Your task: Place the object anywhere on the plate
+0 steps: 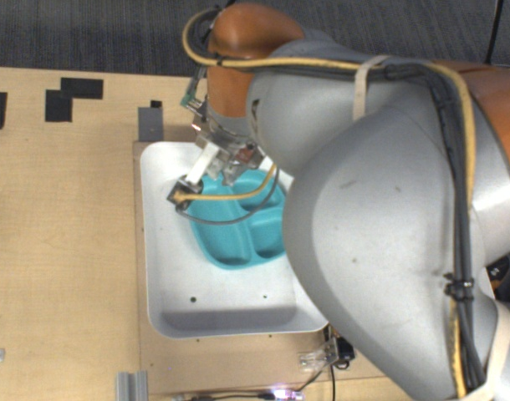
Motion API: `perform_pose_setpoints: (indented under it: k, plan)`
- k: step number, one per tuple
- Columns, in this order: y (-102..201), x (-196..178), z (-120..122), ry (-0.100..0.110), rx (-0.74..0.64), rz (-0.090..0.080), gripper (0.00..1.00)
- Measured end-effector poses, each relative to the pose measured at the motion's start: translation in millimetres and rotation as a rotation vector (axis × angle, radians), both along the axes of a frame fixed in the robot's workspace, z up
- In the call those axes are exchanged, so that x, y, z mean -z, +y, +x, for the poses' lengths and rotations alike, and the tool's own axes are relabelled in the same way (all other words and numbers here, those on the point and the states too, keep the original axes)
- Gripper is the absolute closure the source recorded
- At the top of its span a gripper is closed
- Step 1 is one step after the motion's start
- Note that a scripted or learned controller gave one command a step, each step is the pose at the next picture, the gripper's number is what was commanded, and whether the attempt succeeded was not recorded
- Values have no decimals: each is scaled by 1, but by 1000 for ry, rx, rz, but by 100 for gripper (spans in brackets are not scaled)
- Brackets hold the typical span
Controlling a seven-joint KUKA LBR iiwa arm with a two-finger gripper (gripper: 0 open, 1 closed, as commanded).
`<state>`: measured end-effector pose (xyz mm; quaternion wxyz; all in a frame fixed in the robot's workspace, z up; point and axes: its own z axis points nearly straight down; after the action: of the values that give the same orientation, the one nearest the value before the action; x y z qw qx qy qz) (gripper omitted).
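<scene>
- gripper (228, 167) hangs over teal plate (238, 245) in white bin (167, 291); we cannot tell its grip state
- we cannot judge the object's weight, stiffness or hold point

**One fixed camera, high over the bench, looking down at a slant.**

The view looks down on the wooden bench (63, 249) from above and tilts toward its far edge, so a strip of dark floor (88, 15) shows along the top of the frame. It stands near enough that the white bin (167, 257), with the teal plate (230, 241) in it, sits about mid-frame, and the bench runs off the left and bottom edges. The grey arm (380, 207) reaches in from the right, close under the lens, and its bulk covers most of the right half.
</scene>
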<state>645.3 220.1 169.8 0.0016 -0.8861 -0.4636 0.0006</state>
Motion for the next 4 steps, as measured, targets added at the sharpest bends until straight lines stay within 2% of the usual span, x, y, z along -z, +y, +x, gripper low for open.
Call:
perform_pose_setpoints:
  k: [1, 4]
  plan:
    - [16, -117, 24, -12, 386, 6, 100]
    - [14, -148, 26, -9, 390, 11, 100]
